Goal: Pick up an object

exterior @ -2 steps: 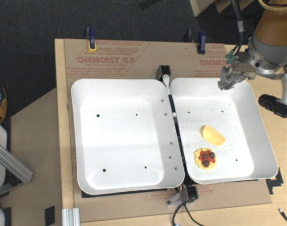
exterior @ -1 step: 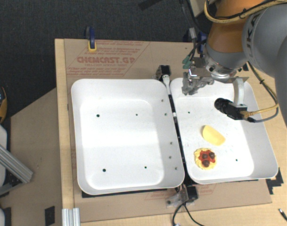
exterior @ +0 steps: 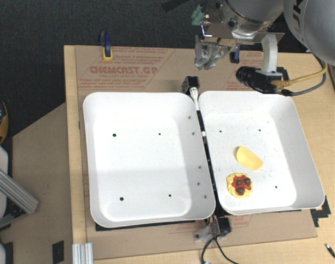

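Observation:
In the right bin [exterior: 288,120] lie two small things: a pale yellow wedge-like piece [exterior: 248,158] and, just below it, a round yellow piece topped with red and dark berries [exterior: 239,185]. My gripper [exterior: 209,59] hangs high above the back edge of the bench, past the bins' far rims and near the divide between them. Nothing shows between its fingers. It is well away from both objects.
The left bin [exterior: 101,147] sits beside the right one on a brown board [exterior: 128,65]. A black clamp [exterior: 190,84] joins the bins at the back and another [exterior: 219,225] at the front. A blue-and-yellow clamp [exterior: 105,44] holds the board's far left edge.

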{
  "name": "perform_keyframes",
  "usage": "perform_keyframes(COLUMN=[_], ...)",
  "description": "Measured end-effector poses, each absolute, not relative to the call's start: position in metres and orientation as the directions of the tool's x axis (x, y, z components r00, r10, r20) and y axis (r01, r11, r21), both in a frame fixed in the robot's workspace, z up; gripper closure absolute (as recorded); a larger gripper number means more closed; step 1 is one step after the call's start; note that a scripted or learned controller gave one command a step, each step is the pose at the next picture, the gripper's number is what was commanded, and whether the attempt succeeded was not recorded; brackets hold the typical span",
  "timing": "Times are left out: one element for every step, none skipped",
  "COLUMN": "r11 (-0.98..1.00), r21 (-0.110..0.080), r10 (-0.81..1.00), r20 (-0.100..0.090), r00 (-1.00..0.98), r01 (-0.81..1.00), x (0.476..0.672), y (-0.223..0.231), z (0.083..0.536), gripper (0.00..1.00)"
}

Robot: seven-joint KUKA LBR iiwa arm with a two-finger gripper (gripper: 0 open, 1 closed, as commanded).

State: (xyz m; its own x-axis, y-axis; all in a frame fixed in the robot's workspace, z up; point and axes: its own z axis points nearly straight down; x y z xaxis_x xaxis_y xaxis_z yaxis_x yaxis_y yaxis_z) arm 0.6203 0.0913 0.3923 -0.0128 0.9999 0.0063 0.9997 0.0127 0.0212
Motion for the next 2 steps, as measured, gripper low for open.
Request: perform_keyframes(r11=[0.005, 0.005], r21=[-0.011, -0.008], r10=[1.000, 1.000], r20=[0.000, 0.000], r00=[-0.005, -0.005], r01=[1.000, 1.000], x=[0.631, 0.652], y=[0.135, 0.192], z=[0.284, 0.209], gripper=[1.00, 1.00])
